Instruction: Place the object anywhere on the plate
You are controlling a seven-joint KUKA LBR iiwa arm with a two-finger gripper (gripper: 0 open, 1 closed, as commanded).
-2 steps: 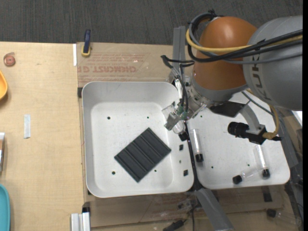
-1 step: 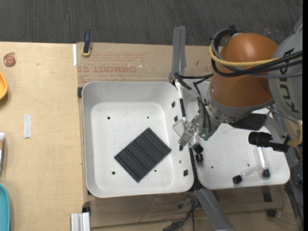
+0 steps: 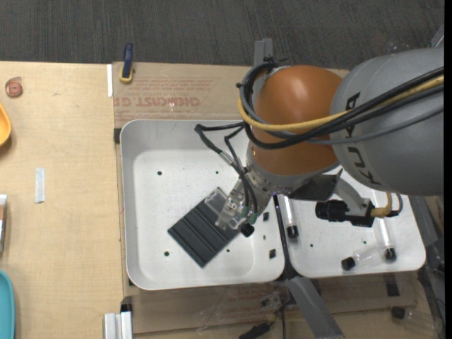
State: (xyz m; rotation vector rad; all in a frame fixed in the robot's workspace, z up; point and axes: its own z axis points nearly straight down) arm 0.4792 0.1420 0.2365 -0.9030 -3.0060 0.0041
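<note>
A black ribbed flat slab [image 3: 200, 234] lies at a slant on the floor of the left white bin [image 3: 141, 189], towards its front. My gripper [image 3: 229, 213] hangs over the slab's upper right end, right at its edge, under the orange band of the wrist. A small black piece [image 3: 246, 229] sits just to the right of the gripper, beside the slab's corner. Whether anything is held is hidden by the gripper body.
The right bin [image 3: 402, 260] holds clear tubes [image 3: 289, 222] [image 3: 388, 244], a small dark cap [image 3: 347, 263] and a clear item [image 3: 366, 258]. An orange dish edge [image 3: 3, 128] and a teal edge [image 3: 4, 306] show at the far left of the wooden bench.
</note>
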